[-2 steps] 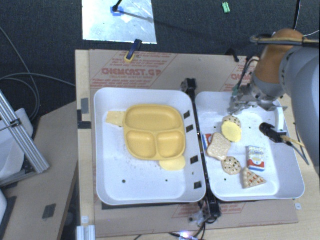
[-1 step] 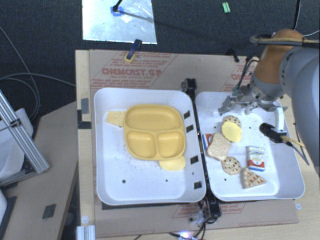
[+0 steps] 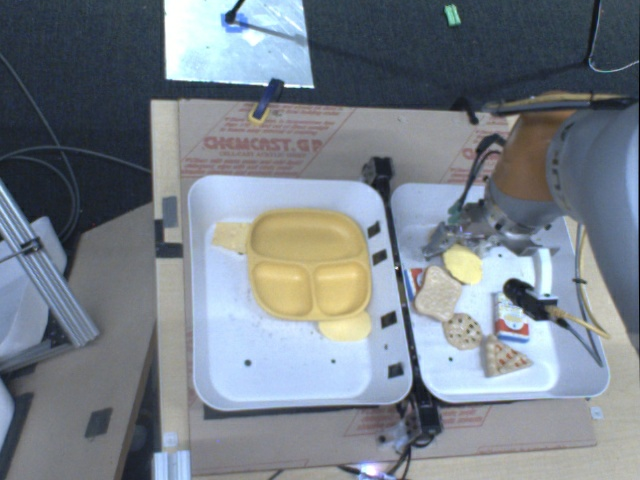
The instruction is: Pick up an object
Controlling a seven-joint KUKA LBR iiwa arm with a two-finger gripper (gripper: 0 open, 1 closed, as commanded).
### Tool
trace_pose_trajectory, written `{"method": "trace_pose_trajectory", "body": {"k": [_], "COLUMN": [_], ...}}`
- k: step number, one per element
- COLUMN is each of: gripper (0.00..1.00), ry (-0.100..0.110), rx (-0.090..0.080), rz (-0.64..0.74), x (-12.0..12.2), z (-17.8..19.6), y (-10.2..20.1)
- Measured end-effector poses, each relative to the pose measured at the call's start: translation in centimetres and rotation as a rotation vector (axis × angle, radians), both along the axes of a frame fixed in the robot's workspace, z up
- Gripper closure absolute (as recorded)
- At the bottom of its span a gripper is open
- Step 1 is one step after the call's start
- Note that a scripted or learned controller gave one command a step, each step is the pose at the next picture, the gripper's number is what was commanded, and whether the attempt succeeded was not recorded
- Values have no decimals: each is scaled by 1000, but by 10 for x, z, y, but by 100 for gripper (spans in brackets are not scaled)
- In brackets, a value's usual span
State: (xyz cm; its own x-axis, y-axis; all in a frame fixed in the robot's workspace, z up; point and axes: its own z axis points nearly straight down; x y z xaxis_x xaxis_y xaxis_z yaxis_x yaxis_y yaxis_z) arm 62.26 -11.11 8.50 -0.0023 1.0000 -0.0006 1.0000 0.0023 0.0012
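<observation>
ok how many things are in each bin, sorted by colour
Left bin, yellow: 3 (divided tray, flat pale piece, flat piece)
Right bin, yellow: 1 (round piece)
Right bin, tan or brown: 3 (bread slice, round cracker, pizza wedge)
Right bin, red and white: 1 (small carton)
Total: 8

Lab: cardboard-topped bench (image 3: 300,133), loose cables (image 3: 60,158)

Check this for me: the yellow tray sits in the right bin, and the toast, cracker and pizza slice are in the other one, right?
Not quite. The camera view shows the yellow tray in the left bin; the toast, cracker and pizza slice are in the other one.
</observation>
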Motion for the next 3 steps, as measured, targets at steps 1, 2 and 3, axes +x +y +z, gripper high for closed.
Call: {"method": "trace_pose_trajectory", "body": {"k": [1, 2, 3], "gripper": [100, 0, 0], "ry": [-4, -3, 3], "rx": [0, 0, 1], "rz": [2, 2, -2], "x": [2, 2, -32], "z": [11, 11, -2], "y": [-1, -1, -7]}}
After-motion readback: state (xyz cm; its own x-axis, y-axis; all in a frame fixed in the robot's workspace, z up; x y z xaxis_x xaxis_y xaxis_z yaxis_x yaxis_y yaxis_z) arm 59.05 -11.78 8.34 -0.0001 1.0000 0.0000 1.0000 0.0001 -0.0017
